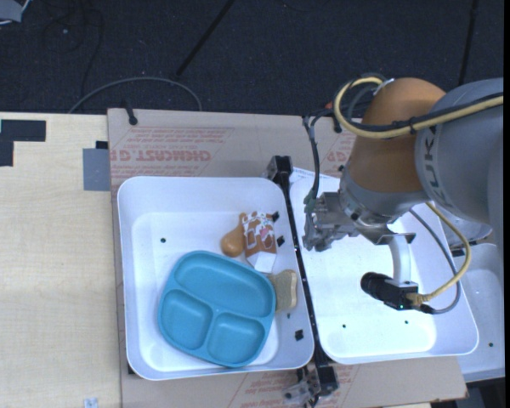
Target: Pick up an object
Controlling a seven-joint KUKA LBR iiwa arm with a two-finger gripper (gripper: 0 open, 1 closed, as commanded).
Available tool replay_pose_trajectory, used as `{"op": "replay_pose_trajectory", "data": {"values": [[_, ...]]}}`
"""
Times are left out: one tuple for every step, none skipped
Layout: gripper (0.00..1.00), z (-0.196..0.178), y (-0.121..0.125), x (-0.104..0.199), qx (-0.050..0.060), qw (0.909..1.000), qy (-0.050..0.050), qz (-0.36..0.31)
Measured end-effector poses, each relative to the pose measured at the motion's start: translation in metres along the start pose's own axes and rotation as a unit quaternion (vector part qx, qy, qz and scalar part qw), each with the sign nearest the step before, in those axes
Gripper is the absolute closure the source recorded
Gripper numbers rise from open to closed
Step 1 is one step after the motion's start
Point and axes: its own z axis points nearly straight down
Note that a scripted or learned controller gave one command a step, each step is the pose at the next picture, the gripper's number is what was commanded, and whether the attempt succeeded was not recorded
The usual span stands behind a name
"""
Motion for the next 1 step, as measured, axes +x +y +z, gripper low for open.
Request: {"op": "replay_pose_trajectory", "data": {"values": [[1.0,0.0087,-0.0052,0.0518,0.0,1.0,0.0,0.0]]}}
